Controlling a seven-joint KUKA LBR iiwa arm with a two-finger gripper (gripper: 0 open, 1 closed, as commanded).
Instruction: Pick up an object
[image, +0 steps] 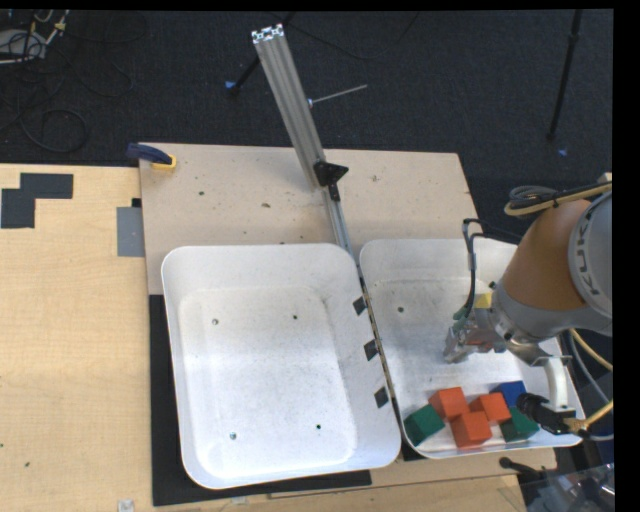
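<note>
The gripper (460, 348) hangs low over the right bin (420, 275), just above the blocks (470, 415) heaped in its near corner. Whether its fingers are open cannot be told. The approach step is in hand; next, it must descend onto one block.

Dark carpet floor (420, 70) strewn with black cables (45, 125); pale wooden bench top (70, 340); slanted aluminium strut (295, 110); thin stand leg (562, 80) at right.
</note>
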